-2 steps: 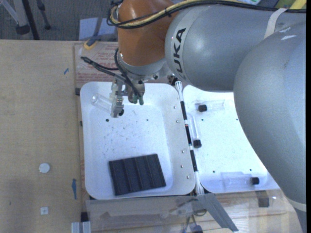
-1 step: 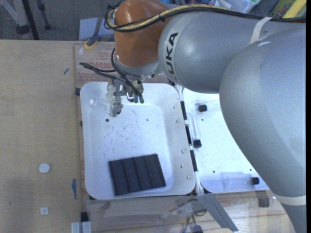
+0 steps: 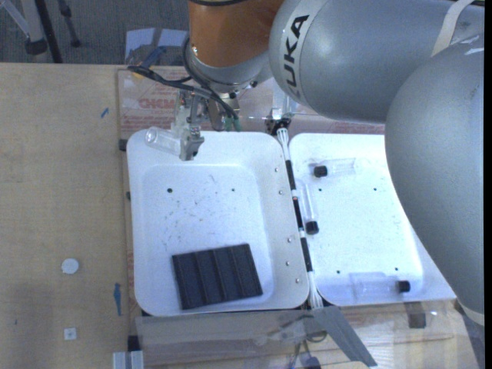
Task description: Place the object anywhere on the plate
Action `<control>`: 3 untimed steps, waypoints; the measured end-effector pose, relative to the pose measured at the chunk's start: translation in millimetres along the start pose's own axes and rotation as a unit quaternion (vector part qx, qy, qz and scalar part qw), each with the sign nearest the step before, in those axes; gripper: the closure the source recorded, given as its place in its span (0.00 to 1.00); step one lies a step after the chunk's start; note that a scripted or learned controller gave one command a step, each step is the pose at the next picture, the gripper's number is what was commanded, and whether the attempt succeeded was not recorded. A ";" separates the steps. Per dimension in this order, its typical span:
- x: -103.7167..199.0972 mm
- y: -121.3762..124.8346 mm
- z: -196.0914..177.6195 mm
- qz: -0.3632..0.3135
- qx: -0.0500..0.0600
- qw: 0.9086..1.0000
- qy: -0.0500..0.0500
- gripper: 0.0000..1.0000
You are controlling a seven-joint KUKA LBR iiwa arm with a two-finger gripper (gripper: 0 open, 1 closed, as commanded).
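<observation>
Grey arm (image 3: 369, 52) with orange band reaches from right, over top of left bin (image 3: 146, 206). Right bin (image 3: 361, 237) lies well right of claw. Dark ribbed plate (image 3: 217, 275) sits in left bin, well below claw. Claw (image 3: 190, 141) hangs at left bin's top edge; cannot tell open or closed. Clear tube (image 3: 157, 138) lies just left of claw, on bin rim.
</observation>
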State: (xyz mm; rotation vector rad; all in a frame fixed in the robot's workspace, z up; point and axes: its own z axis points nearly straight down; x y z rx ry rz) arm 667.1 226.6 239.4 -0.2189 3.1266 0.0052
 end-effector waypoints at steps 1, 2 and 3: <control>1.0 0.0 41.3 -0.052 0.000 0.999 0.003 1.00; -0.1 0.4 -40.5 -0.069 0.000 0.998 0.000 1.00; -1.4 1.5 -52.6 -0.069 -0.002 0.998 -0.004 1.00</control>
